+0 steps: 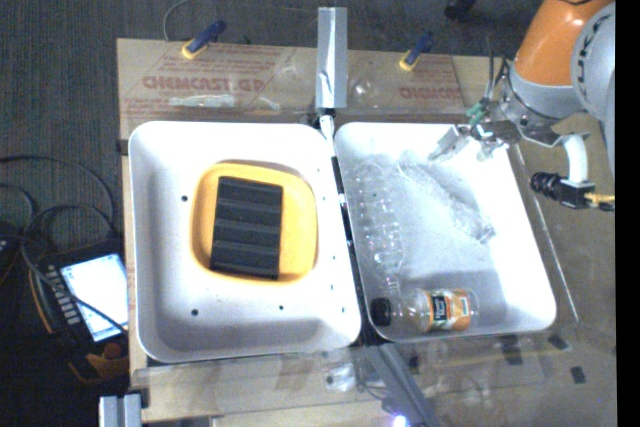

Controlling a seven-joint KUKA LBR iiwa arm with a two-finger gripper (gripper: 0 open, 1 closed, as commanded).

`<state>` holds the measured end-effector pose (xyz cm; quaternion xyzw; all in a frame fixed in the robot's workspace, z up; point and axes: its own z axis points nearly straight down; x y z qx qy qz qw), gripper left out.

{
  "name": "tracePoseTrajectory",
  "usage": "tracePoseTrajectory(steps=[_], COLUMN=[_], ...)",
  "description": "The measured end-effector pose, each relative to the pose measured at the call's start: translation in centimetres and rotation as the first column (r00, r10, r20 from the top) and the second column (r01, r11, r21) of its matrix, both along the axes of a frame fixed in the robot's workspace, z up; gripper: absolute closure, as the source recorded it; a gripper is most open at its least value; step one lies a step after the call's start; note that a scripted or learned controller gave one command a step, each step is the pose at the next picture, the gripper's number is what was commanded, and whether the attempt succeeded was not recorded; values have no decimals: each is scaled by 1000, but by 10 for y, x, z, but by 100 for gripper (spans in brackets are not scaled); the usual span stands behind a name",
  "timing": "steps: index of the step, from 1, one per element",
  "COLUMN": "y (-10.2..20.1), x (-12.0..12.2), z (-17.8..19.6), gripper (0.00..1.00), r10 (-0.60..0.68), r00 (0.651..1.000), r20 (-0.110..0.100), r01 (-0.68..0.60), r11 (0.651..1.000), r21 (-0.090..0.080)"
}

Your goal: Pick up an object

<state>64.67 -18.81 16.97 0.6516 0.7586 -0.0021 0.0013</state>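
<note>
End effector [455,141] blurry above right bin [520,215]; clear bottles [378,215] faint.

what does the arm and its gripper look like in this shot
The arm is rounded, with a broad orange shell beside pale grey casing and a darker grey ring below it at the wrist. The gripper is a small metal-coloured assembly with thin fingers and a touch of green at its base. A white curved piece and a black cylindrical fitting with a yellowish tip sit just under the wrist.
</note>
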Motion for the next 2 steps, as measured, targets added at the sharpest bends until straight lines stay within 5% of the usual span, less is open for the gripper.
tracePoseTrajectory(steps=[1, 2], y=[-26, -30], x=[-45, -43], z=[-7, -73], gripper=[0, 0], r10=[98, 136], r00=[995, 991], r20=[0, 6], r01=[-98, -136], r11=[995, 991], r21=[3, 7])
